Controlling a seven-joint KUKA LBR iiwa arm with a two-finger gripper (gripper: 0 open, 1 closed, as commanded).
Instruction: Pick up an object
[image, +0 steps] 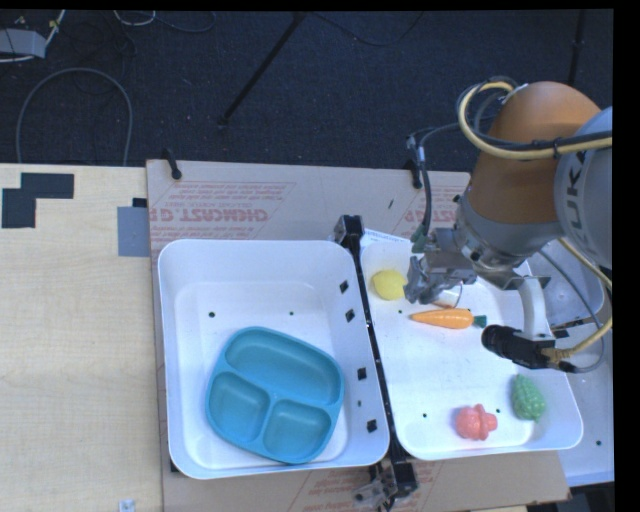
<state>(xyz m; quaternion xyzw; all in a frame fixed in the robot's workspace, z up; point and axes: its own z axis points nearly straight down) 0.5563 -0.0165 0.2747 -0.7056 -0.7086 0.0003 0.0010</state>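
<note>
The fingers (428, 288) are hanging low over the back of the right bin (560, 440), between the lemon (388, 285) and the carrot (442, 319); whether they are open or closed cannot be told, as the dark metal is blurring together, and nothing is showing between them. The lemon is sitting just beside them on their left, touching or nearly so; the carrot is lying flat just below them, tip pointing left, green end right. Judgement: either could be the target, since the fingers are sitting between the two, and nothing is lifted yet. Further out, a pink toy (475, 422) and a green toy (528, 397) are resting near the front of the same bin, well apart from the fingers. The arm (530, 150) is reaching in from the right, its orange band leaning over the bin's far corner, with cables looping round it. The left bin (190, 270) is carrying a blue tray (275, 393), lying flat and away from the work. Both bins are sitting side by side on cardboard on the tabletop (70, 350), presumably so objects can be moved across.
</note>
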